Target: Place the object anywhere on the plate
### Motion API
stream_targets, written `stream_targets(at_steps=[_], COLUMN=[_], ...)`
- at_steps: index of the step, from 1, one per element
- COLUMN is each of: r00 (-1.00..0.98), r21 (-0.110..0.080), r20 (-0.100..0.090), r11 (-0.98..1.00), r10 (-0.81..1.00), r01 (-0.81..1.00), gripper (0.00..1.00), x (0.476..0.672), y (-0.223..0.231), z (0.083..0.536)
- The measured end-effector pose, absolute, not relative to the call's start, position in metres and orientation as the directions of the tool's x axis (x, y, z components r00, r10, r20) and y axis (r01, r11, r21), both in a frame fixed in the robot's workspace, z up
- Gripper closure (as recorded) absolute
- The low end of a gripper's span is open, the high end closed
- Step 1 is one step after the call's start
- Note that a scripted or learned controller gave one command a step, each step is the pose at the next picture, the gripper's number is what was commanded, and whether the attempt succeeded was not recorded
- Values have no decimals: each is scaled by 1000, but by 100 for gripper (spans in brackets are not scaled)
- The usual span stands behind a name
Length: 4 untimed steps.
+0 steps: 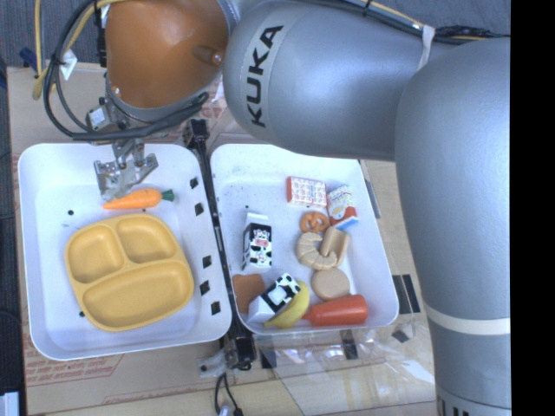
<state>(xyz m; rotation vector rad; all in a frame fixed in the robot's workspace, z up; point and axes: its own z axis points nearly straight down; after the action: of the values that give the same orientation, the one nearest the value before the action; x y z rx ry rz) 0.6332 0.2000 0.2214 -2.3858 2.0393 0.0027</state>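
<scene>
KUKA arm [347, 85] overhead, small orange carrot [134, 200], green top

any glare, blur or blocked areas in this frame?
Camera view: sharp on bin contents; soft glare on the grey arm and orange band; the arm hides the bench's upper right; gripper casts a faint shadow beside the toy carrot; yellow plate evenly lit.
</scene>
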Motion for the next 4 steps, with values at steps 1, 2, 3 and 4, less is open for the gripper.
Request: stream_targets(at_steps=[1, 2, 3, 4], r00=[488, 644, 782, 691], r21=[-1, 1, -5, 5], r20=[-3, -6, 0, -6], r11=[-488, -644, -782, -691], r10=[-873, -765, -623, -723], r01=[-873, -765, -623, -723], gripper=[100, 100, 100, 100], x=[603, 649, 657, 654], y=[180, 218, 148, 221], z=[251, 221, 277, 240])
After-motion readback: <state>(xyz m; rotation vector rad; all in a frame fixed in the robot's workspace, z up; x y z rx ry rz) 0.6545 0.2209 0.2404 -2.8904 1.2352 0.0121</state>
